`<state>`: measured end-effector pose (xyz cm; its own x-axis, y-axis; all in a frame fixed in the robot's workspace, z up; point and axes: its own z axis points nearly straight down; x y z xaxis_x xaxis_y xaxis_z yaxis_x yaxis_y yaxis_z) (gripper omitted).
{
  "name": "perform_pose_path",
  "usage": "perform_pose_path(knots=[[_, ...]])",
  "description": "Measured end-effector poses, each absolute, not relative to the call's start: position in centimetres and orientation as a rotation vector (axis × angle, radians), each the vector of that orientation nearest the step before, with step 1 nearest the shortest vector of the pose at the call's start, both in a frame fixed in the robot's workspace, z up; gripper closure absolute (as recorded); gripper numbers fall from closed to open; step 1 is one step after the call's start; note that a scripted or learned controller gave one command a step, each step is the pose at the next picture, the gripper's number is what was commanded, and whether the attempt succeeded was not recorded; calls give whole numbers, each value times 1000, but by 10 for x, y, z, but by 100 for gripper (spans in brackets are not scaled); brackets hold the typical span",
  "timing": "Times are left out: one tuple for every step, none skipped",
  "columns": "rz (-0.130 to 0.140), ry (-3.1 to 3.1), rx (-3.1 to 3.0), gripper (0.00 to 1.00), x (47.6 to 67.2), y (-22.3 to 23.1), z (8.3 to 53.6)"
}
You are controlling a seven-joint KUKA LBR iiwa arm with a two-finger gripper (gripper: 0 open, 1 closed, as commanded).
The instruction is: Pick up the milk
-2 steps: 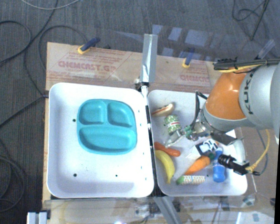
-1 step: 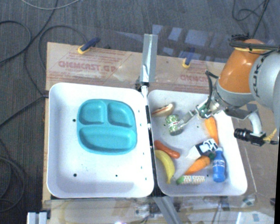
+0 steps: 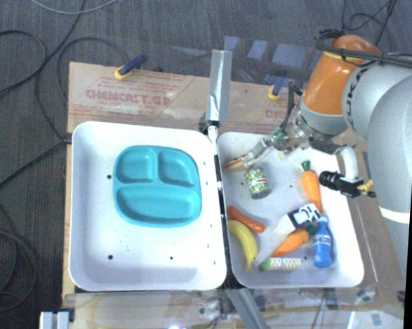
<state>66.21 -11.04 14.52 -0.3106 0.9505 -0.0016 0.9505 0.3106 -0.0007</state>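
Over the right bin [image 3: 353, 272], the arm [image 3: 339, 78] angles fingers [image 3: 252, 156] down-left

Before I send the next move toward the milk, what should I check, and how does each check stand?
1. Milk found: ok. The milk lies in the right bin.
2. Gripper above the milk: not ok. The gripper is near the bin's far left corner, well apart from the milk.
3. Gripper free of any load: cannot tell.
4. Room around the milk: not ok. The blue bottle and two carrots, upper and lower, crowd it. Whether they touch it, cannot tell.
5. Path to the milk: not ok if the gripper travels low, since the green can lies roughly between. Probably lift first.
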Motion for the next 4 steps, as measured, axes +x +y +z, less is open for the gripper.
perform_pose_path(knots=[[-1,2475,1934,0,669,-79,184],[1,2604,1759,0,609,-121,92],[2,2649,1687,0,644,-127,173],[1,2626,1722,0,663,-128,228]])
